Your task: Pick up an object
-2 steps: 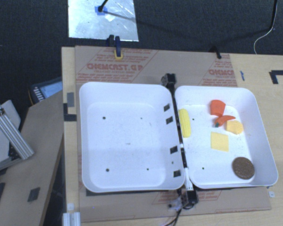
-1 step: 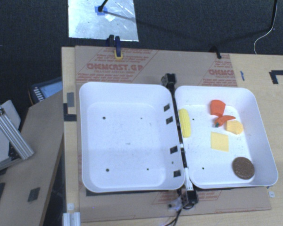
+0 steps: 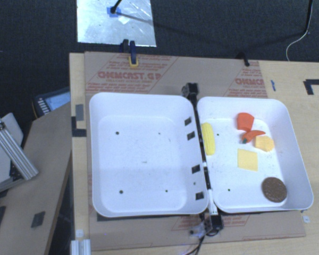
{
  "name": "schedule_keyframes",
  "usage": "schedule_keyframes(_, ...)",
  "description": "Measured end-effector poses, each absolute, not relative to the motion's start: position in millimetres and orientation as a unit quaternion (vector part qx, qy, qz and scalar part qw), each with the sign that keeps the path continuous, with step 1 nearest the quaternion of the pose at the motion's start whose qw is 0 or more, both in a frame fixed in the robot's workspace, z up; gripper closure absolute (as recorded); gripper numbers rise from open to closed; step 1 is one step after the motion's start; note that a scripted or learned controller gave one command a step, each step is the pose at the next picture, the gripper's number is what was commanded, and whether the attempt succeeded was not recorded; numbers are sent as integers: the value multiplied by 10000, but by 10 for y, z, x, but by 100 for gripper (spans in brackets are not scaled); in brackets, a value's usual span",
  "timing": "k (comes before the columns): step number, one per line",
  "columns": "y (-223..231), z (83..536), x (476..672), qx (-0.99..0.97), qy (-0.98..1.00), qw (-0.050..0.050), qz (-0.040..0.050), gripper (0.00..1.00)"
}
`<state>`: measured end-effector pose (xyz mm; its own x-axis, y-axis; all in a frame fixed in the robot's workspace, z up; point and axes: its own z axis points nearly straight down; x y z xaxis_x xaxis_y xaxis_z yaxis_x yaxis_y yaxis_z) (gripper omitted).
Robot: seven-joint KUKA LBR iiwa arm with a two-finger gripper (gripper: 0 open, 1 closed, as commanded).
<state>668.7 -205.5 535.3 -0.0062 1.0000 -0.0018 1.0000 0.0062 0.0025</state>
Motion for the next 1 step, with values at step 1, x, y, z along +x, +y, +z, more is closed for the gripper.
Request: schedule_keyframes(1,-2055,5353,6687,7049,7093,15,2,100)
